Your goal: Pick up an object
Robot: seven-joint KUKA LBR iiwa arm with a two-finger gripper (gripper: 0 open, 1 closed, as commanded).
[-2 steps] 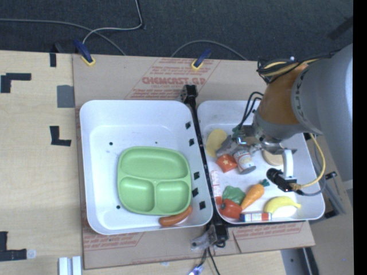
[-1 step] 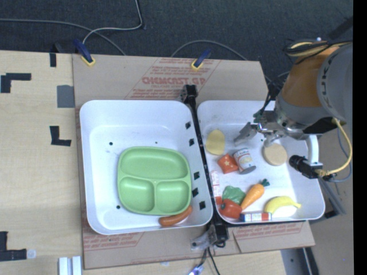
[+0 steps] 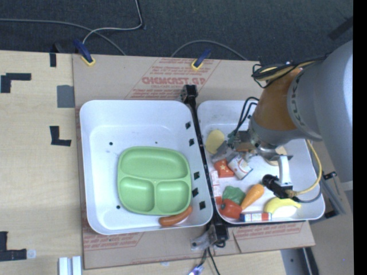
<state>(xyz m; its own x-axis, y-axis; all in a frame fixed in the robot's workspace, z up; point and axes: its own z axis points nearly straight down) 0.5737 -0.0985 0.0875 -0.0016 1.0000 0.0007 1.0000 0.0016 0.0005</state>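
Note:
My gripper (image 3: 237,152) hangs low in the right bin (image 3: 307,213), over its left middle. Just left of it lies a pale yellow round toy (image 3: 215,140). A red and white packet (image 3: 223,168) and a small white piece (image 3: 245,167) lie right below it. Nearer the front sit a green and red toy vegetable (image 3: 232,195), an orange carrot (image 3: 252,195), a yellow banana-like piece (image 3: 281,206) and a white marker-like stick (image 3: 253,216). Nothing shows clearly inside the gripper.
The left bin (image 3: 94,119) holds a green divided plate (image 3: 153,179) and an orange-brown sausage (image 3: 175,217) by its front wall. A black clip (image 3: 189,92) joins the bins at the back. The grey arm (image 3: 321,96) covers the right bin's far right corner.

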